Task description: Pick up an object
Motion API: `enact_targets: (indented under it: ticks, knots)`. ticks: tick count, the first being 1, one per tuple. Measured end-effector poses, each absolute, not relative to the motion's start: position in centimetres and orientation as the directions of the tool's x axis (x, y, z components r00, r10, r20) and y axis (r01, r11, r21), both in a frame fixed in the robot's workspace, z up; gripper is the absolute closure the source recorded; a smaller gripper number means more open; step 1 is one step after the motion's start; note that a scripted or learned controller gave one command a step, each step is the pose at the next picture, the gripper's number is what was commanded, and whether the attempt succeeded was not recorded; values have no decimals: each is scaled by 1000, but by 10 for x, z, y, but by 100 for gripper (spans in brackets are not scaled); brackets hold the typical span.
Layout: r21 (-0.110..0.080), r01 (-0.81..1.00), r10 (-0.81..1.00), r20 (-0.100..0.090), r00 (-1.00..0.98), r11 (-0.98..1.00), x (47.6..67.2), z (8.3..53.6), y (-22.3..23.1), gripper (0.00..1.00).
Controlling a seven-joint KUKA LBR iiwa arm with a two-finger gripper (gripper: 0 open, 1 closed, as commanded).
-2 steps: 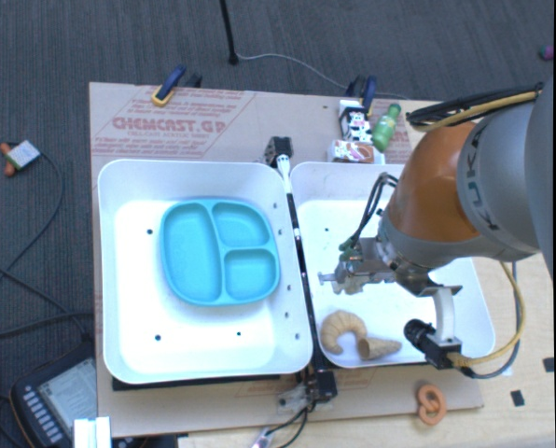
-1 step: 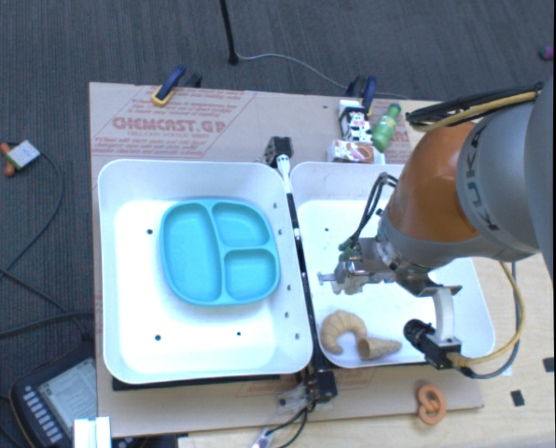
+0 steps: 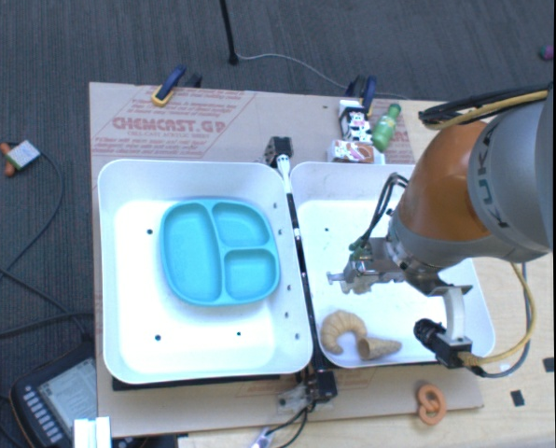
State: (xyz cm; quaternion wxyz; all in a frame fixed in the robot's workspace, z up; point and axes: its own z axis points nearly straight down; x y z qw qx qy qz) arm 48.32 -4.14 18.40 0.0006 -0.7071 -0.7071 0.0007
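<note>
A tan croissant is seen lying on the floor of the right bin, close to that bin's near wall, with a second tan pastry piece just beside it on its right. Both pieces rest flat and nothing is touching them. Above them in the picture, the end effector is found over the middle of the right bin, pointing toward the left and standing apart from the croissant. Whether its fingers are spread or closed cannot be told from this slanted view, and nothing is seen between them. Behind it, the grey arm with its orange band is seen reaching in from the right, and cables are looped along it. In the left bin, a light blue divided plate with three compartments is laid roughly at the middle. The two bins are set side by side on a brown board printed with red lettering, which covers the counter. At the far edge of the board, beyond the right bin, a small green bottle is lying next to a small printed box. An orange ring is placed on the board in front of the right bin.
</note>
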Motion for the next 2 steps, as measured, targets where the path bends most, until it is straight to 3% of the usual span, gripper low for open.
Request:
enact_targets:
  ticks: [2]
  knots:
    - [-3,1000,1000,-1,0,0,483,184,-17,100]
